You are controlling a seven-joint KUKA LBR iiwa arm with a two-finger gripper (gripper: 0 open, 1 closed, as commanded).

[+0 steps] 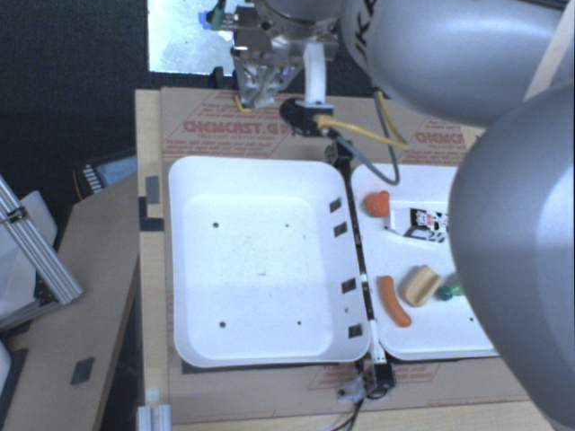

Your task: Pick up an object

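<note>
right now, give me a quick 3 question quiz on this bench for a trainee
1. True or false: the gripper hangs above the far edge of the bench, outside both bins.
2. Which bin holds the objects? A) left bin B) right bin
3. Fill in: the long orange sausage lies just left of the tan ____.

Key
1. True.
2. B. The orange piece, black and white card, sausage, tan block and green bit all lie there.
3. Block.
</note>
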